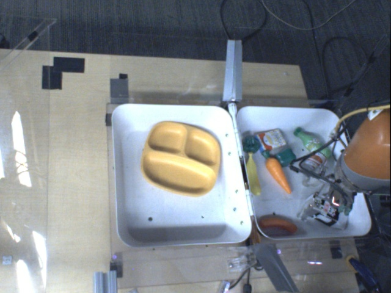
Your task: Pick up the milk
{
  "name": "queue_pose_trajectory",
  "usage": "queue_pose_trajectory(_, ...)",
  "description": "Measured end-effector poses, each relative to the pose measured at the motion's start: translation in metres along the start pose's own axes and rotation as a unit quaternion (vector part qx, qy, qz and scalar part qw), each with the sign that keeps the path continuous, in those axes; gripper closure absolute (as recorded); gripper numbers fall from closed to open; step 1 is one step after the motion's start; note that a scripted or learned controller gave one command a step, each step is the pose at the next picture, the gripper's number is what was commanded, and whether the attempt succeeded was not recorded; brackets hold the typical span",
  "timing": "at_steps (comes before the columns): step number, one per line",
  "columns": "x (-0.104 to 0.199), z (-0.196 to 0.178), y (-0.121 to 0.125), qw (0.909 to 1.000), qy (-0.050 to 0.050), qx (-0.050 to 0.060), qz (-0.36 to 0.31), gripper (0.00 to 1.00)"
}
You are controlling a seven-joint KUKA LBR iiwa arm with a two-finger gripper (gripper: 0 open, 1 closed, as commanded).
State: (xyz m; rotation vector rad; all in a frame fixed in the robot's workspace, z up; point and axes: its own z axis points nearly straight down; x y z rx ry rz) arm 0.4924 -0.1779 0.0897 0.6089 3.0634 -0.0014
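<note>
On the far left, the pale wooden worktop lies bare but for black tape marks near its back edge and a sheen of reflected light. Next comes the left bin, white and shallow, and in it sits a yellow divided tray, three compartments showing, placed toward the back half of the bin. A grey metal post stands upright at the back, right where the two bins meet.

Moving over into the right bin, a thin yellow piece lies along its left wall, with a teal thing just behind it. Beside those rests the milk, a small carton with a red and white face, lying flat near the back of the bin. An orange carrot with a green top lies slantwise just in front of the carton. A brown sausage lies against the front wall. Further right a green bottle lies on its side near the back.

At the right edge the arm's orange band bulges into sight, and below it the gripper hangs low over the front right part of the bin, well apart from the milk. Wires and metal crowd it, and I cannot tell how it is set.
</note>
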Motion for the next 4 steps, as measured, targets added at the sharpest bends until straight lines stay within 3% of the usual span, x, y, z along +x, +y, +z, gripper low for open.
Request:
queue_pose_trajectory(1,-0.010,0.000,-0.026,1.0000,0.002,0.000,0.006,0.00)
queue_pose_trajectory(2,-0.012,-0.012,-0.023,1.0000,-0.002,-0.002,0.005,1.00)
queue_pose_trajectory(3,-0.030,-0.051,-0.018,0.9992,0.005,0.000,-0.041,1.00)
queue_pose_trajectory(4,-0.038,-0.127,0.050,0.9960,0.004,-0.001,-0.089,1.00)
